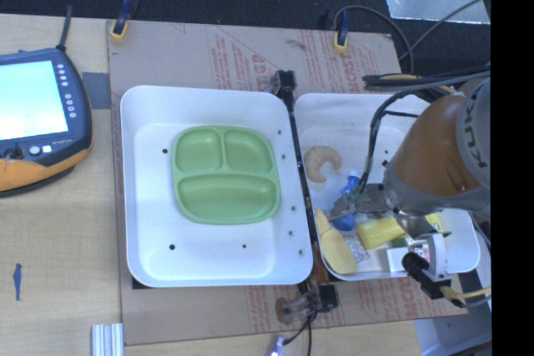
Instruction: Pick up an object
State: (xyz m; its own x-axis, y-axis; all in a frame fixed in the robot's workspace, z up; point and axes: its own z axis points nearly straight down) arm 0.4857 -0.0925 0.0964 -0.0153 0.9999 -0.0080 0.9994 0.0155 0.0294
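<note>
Arm (438,150) reaches in from the right, wrist low over the right bin (334,108); gripper (355,200) sits among the clutter near the bin's middle, fingers hidden, so cannot tell whether jaws are apart or together; blue object (343,221) and yellow block (380,231) lie just beside it; tan croissant-shaped piece (321,162) lies apart, toward the bin's far left; left bin (142,179) holds a green divided plate (225,175); tablet (37,117) on the bench at left.

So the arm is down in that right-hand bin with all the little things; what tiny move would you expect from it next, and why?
Probably a short lift straight up. The grey and orange arm is low over the yellow block and blue piece in the right white bin, hiding its tool, so rising would show whether anything came along.
</note>
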